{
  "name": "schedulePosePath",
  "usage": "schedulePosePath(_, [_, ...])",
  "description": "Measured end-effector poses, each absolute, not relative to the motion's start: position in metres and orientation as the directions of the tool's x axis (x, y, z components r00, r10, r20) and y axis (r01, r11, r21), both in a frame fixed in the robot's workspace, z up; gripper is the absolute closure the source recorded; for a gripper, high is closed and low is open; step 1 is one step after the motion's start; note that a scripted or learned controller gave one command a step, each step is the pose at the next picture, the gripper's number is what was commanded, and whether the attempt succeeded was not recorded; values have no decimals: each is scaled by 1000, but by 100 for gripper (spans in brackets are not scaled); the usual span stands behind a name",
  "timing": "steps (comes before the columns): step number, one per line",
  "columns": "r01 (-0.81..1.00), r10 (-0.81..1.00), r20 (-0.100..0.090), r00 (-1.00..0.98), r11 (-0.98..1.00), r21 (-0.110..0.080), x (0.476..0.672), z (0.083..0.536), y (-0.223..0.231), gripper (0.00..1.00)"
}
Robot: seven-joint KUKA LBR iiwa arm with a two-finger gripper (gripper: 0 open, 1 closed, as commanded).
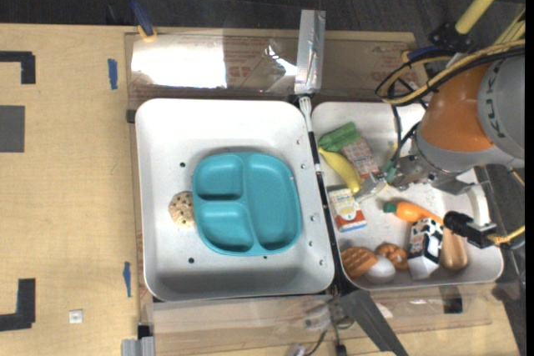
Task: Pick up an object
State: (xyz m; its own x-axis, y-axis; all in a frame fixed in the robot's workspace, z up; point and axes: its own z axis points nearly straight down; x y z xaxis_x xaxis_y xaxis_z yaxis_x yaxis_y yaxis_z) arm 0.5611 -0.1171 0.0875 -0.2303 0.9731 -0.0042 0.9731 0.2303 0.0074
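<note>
Your hand (392, 175) hangs low in the right bin (492, 267), just beside the banana (340, 168) and carrot (409, 212) (whether it's apart or together, I can't tell).

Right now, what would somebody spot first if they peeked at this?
Probably the bright teal divided plate in the middle of the left bin, with a speckled cookie right at its left edge. Next, the big grey and orange arm reaching over the right bin, which holds a jumble of toy food.
</note>
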Motion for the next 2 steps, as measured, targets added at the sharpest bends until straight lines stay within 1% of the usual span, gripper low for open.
schedulePosePath(1, [968, 968, -2, -249, 249, 4, 628, 86, -108, 0])
schedulePosePath(2, [968, 968, -6, -251, 251, 12, 631, 100, -108, 100])
